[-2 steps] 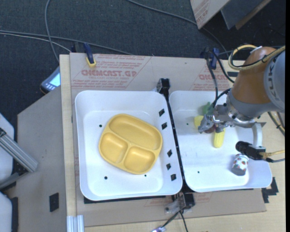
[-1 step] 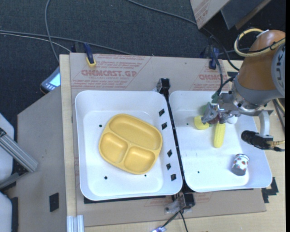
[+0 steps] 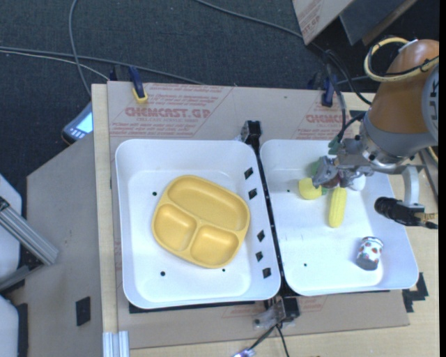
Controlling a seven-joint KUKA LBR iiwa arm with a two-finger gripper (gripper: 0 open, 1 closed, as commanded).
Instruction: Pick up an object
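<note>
Camera view: left bin [image 3: 132, 209] holds yellow tray [image 3: 201, 220]; right bin [image 3: 306, 275], corn [image 3: 337, 207].

arm [image 3: 408, 84]: cut off by the right and top edges; base hidden out of frame.
gripper [image 3: 336, 173]: fingertips blurred against the clutter; the state of the fingers cannot be told.
yellow lump [image 3: 309, 189]: right side covered by the gripper; kind of object cannot be told.
corn cob [image 3: 336, 207]: top end hidden under the gripper.
small grey-white object [image 3: 368, 253]: too small and blurred to be identified; a red spot is made out.
cardboard box [image 3: 317, 15]: cut off by the top edge.
metal rail [image 3: 24, 230]: cut off by the left edge.
</note>
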